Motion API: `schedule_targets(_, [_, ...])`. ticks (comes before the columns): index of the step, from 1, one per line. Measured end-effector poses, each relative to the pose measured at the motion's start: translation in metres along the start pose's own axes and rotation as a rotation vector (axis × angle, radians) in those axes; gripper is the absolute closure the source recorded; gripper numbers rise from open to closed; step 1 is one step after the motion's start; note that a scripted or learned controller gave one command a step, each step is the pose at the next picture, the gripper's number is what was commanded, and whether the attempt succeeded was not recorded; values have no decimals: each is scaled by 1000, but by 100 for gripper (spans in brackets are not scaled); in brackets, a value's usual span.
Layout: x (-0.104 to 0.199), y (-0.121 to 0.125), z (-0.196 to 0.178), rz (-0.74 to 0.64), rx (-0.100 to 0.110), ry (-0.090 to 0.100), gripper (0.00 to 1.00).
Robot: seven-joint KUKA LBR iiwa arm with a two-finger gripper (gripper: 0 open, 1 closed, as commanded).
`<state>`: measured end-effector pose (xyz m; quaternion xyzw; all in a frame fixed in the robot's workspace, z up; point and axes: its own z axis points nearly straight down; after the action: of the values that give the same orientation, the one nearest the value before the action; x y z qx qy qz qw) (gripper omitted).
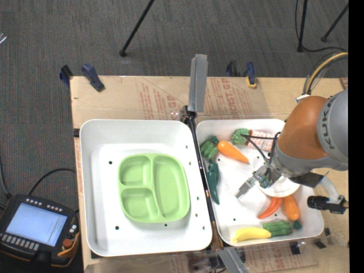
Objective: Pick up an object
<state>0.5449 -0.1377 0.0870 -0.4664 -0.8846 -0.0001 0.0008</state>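
Approach step: the gripper (245, 189) hangs low over bare floor of the right bin (227, 226), jaws slightly parted and holding nothing, the carrot (233, 151) just beyond it, so the next move calls for a short reposition and descent.

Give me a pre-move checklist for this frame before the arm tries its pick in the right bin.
1. Hand over the right bin: ok, it hangs above bare floor in the middle.
2. Hand holding something: not ok, nothing shows between its fingers.
3. Target lined up: cannot tell; the carrot and the dark green pepper both lie apart from the hand.
4. Finger opening: cannot tell at this size.
5. Items near the wrist: cannot tell; the red pepper and orange piece lie partly under it.
6. Green tray in the left bin: ok, away from the arm.
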Motion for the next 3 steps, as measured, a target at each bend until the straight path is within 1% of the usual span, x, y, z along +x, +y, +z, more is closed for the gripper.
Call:
schedule_targets(1, [-2,80,-1,169,-1,-2,0])
schedule_targets(2, [-17,107,0,169,4,-1,0])
schedule_targets(3, [-95,53,-2,208,-1,-1,0])
